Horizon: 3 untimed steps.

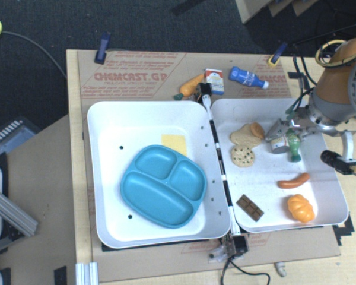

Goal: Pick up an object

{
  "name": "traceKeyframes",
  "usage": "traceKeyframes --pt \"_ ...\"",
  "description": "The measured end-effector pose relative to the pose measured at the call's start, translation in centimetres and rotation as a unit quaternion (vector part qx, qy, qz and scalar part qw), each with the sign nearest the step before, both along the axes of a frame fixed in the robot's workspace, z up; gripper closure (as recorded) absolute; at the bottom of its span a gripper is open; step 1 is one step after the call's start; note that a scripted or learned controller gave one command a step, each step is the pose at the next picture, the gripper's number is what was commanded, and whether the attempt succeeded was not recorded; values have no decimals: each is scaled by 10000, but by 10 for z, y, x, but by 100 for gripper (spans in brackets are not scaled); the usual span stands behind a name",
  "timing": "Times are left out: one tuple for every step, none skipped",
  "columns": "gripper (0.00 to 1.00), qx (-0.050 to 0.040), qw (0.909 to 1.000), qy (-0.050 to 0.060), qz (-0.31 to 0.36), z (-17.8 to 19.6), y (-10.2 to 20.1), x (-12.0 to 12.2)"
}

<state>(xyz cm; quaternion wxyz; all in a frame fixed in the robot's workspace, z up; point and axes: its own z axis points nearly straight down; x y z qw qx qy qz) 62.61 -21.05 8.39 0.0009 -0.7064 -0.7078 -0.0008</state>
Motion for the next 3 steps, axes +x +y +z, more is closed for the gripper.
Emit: traceKeyframes --pt "100 -6 10000 -16 7 11 0 1" --pt "100 -7 10000 0 -3 21 77 -64" --pt "100 -5 10000 -8 4 101 163 -90"
